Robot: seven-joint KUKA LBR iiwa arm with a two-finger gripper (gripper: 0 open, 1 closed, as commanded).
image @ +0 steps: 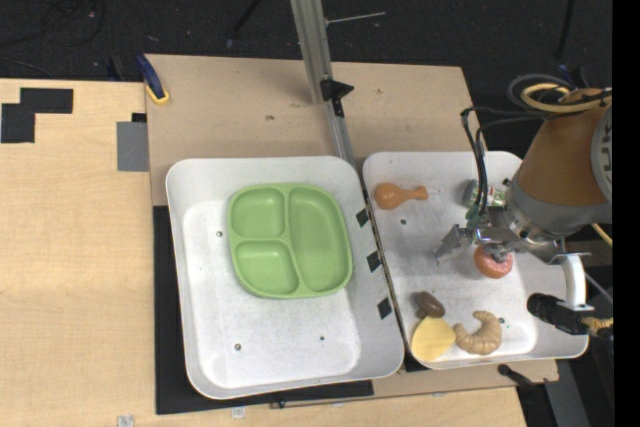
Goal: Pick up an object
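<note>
My gripper [478,243] hangs low over the middle of the right bin [452,173], open, with one dark finger [447,246] splayed out to the left. A red and pink round object [493,263] lies on the bin floor just below and right of the gripper, partly covered by it; I cannot tell whether they touch. An orange drumstick-shaped piece [399,196] lies at the bin's far left. A small brown piece [430,303], a yellow round piece [432,340] and a tan croissant [481,332] lie along the near edge.
The left bin [200,315] holds a green divided plate [290,241]. A metal post [312,35] rises behind the bins. Black clips [372,260] sit along the seam between the bins. The arm's cable [478,165] loops above the right bin.
</note>
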